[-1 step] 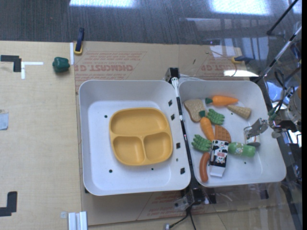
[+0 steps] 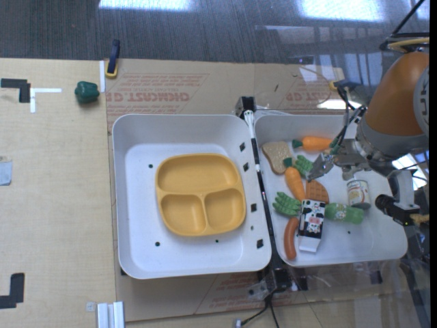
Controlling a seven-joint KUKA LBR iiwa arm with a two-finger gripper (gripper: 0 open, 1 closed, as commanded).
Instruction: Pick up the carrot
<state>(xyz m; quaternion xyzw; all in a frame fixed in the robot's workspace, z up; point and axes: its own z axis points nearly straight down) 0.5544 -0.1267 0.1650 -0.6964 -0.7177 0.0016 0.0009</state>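
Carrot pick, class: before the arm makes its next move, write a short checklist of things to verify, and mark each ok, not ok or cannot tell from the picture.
1. Carrot lies in the right bin: ok.
2. Tool is over the right bin, close to the carrot: ok.
3. Carrot sits between the tool's fingers: cannot tell.
4. Carrot has room around it: not ok; bread slice, green leafy piece and milk carton crowd it.
5. A second carrot lies nearby, so the target could be mistaken: not ok.
6. Yellow tray in the left bin is out of the way: ok.
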